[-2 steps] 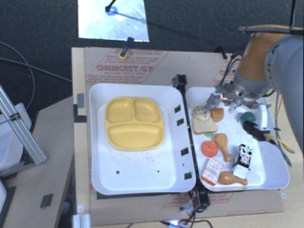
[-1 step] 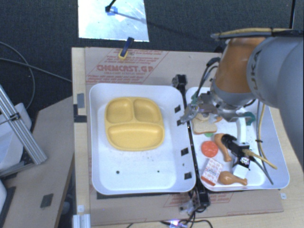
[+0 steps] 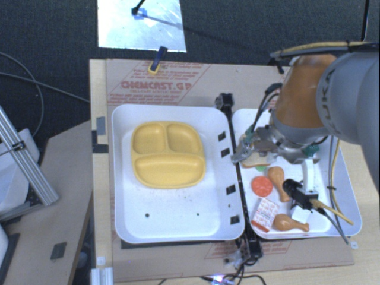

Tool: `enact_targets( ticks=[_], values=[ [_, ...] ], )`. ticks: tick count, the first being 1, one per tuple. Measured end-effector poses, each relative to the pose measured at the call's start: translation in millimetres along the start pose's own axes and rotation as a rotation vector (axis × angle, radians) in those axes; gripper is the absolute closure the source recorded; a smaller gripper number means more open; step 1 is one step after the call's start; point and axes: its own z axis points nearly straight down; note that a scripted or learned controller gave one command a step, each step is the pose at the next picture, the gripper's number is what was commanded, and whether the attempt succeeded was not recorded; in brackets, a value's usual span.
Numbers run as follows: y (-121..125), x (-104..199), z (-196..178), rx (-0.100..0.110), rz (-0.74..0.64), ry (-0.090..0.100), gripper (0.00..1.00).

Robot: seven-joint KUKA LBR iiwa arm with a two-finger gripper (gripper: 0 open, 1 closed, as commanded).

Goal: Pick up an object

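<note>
My gripper (image 3: 246, 152) hangs low over the left side of the right bin (image 3: 350, 209), close to the divider between the bins. Just under it and to its right lies a flat tan piece like a bread slice (image 3: 259, 160), partly covered by the wrist. In front of that sit a red tomato (image 3: 262, 186) and a tan drumstick (image 3: 277, 176). Nearer the front edge lie a red and white packet (image 3: 265, 213) and a second drumstick (image 3: 287, 222). The arm hides the back of this bin.
The left bin (image 3: 130, 218) holds a yellow divided plate (image 3: 168, 154) towards its back. Black clips line the divider (image 3: 233, 159) between the bins. A cardboard sheet (image 3: 157, 85) lies beneath both bins.
</note>
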Motion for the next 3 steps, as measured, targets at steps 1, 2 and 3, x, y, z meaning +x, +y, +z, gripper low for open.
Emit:
enact_targets(
  ticks=[1,2,3],
  values=[
    [36,4,-1,-0.006,-0.004,0.000,0.00],
    [-2,-48,0,0.000,0.005,-0.001,0.00],
    [-33,-81,87,0.004,0.004,0.000,0.00]
  ],
)
